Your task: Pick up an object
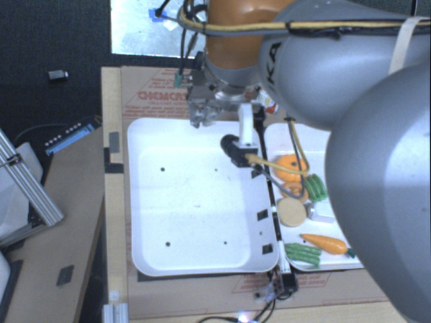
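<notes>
Two shallow white bins are seen from above, side by side on a brown worktop (113,247). A large grey arm with an orange band is reached in from the right, covering much of the right bin (314,144). The gripper (199,116) is held over the far rim of the left bin (195,207), near its right corner; whether it is wide or narrow cannot be told. The objects available for picking are gathered in the right bin: an orange round fruit (293,164), a short green vegetable (316,188) just beside it, a tan disc (291,212) below them, and, nearest the front rim, a carrot (327,243) beside a green bean pod (302,253).
</notes>
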